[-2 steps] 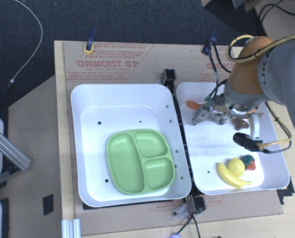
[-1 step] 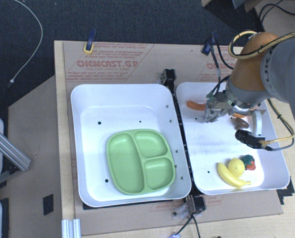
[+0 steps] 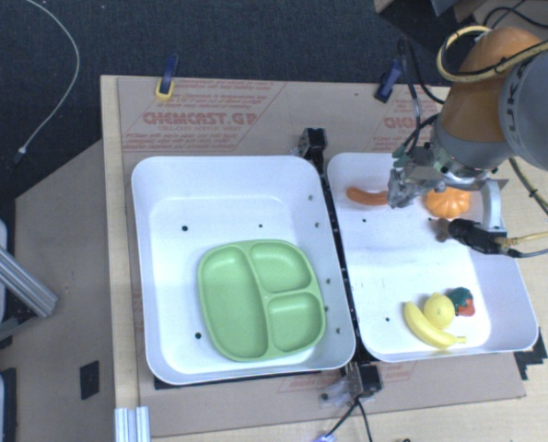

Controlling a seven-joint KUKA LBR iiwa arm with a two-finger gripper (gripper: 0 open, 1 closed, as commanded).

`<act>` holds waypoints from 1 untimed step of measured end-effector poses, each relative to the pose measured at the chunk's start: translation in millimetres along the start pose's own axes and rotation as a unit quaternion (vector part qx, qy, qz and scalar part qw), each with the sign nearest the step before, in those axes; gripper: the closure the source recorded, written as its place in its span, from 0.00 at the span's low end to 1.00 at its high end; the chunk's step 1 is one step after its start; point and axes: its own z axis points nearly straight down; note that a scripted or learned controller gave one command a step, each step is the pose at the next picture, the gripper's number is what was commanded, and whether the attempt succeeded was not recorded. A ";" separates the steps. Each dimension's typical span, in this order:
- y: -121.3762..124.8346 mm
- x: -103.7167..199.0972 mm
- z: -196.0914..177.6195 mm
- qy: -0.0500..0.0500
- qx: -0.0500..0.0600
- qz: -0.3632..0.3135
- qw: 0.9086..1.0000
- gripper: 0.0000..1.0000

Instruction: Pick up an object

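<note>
Camera view: arm comes in from the right, gripper point(image 3: 401, 194) low over the back end of the right bin point(image 3: 384, 265), right at the carrot point(image 3: 367, 195). Carrot lies flat near the bin's back-left corner, one end under or touching the gripper tip. Small orange pumpkin-like item point(image 3: 448, 202) sits just beside the gripper on its far side, partly hidden by the wrist. Fingers: can't tell open or shut, too small and dark at this res, and can't confirm anything is betw them.

Other stuff: banana point(image 3: 430, 328), lemon point(image 3: 439, 310) and a small green/red piece point(image 3: 462, 302) clustered at the front of the right bin, well apart from the gripper. Green divided plate point(image 3: 260, 297) in the left bin point(image 3: 154, 191).

Risks, my read:
- carrot is thin and round, approach looks at its end, not its middle, so it could roll or pivot out on close
- pumpkin close by, may get nudged or pinched w/ the carrot
- bin wall nearby, little room for re-approach
</note>
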 end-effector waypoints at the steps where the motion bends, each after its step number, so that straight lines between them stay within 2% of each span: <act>1: -8.0 -2.9 -51.4 0.000 0.000 0.001 1.000 1.00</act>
